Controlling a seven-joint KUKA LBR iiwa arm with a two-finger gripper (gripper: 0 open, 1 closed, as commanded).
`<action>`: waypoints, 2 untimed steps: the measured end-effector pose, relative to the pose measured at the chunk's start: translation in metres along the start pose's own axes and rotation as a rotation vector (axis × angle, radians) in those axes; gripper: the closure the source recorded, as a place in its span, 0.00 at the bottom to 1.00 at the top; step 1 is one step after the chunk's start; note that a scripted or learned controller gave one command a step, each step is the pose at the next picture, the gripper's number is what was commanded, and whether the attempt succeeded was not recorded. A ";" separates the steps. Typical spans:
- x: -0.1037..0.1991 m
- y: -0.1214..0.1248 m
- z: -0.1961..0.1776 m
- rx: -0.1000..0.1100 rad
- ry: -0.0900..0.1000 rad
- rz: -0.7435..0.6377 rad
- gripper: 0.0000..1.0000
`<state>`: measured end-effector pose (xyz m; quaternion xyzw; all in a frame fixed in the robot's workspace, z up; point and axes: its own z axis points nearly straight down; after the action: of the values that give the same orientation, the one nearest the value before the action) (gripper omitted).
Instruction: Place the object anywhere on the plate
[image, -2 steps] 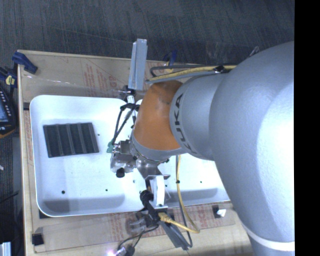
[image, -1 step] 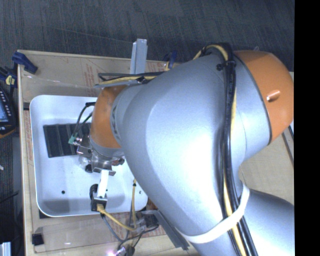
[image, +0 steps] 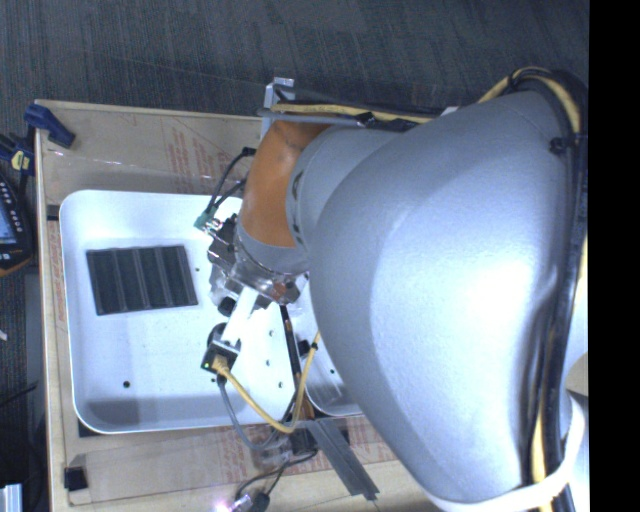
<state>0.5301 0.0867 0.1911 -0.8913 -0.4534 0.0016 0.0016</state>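
Observation:
A dark grey ribbed rectangular object lies flat in the left white bin, in its left half. My gripper hangs over the right part of that bin, below the orange wrist band, a short way to the right of the ribbed object and apart from it. The wrist and its fittings hide the gripper's tips. Nothing shows as held. A curved white rim peeks out under the arm at the lower middle; I cannot tell whether it belongs to a plate or to the right bin.
The big grey arm covers the right bin and most of the view's right side. A small dark speck lies near the left bin's front wall. Blue clamps sit at the bench's far left corner.

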 end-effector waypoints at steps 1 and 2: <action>0.000 -0.065 0.101 0.001 -0.002 0.141 1.00; 0.067 -0.045 0.101 0.002 -0.002 0.389 1.00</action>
<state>0.5325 0.1679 0.0904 -0.9621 -0.2727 0.0034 0.0016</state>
